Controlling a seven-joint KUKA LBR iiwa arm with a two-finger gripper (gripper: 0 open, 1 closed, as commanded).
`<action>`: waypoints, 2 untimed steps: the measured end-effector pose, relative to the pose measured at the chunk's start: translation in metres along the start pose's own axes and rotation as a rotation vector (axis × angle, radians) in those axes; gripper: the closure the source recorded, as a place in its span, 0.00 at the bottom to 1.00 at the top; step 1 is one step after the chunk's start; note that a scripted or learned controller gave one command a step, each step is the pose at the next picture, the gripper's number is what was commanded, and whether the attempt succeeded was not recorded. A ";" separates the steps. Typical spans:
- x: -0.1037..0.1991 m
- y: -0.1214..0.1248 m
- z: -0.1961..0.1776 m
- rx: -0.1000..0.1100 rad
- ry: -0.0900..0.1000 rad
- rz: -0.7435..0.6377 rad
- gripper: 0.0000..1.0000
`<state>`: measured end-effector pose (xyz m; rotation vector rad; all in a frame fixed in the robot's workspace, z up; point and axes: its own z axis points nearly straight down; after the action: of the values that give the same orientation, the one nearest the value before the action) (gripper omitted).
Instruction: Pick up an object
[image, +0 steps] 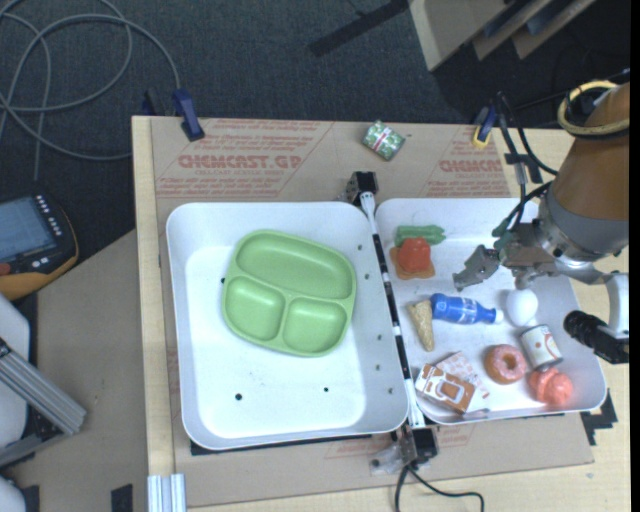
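The hand (482, 266) hangs over the upper middle of the right bin (590, 395), reaching in from the right, and its two fingers stand apart with nothing between them. Just below it, nearly under the fingertips, lies a blue bottle (461, 309) on its side with its white cap pointing right. To the hand's lower right a white egg (521, 304) rests close by, and past that a small can (541, 346) with a dark red label. Left of the hand sits an orange-red toy vegetable with a green top (413, 251), near the bin's upper left corner. Down and left of the hand an ice-cream cone (423, 324) lies beside the bottle. Further below are a pink-frosted doughnut (505, 364), a red strawberry-like fruit (550, 385), and a brown and white carton (448, 384) at the bin's lower left. Well to the hand's left, the left bin (200, 400) holds a green divided plate (290, 292). Above, on the table (260, 160), lies a small green wrapped thing (383, 140).
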<state>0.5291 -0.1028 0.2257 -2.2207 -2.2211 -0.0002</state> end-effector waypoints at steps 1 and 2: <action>0.002 0.037 0.090 0.003 0.000 0.000 0.00; 0.008 0.037 0.142 0.002 0.000 0.001 0.00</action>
<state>0.5665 -0.0951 0.0841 -2.2205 -2.2195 0.0014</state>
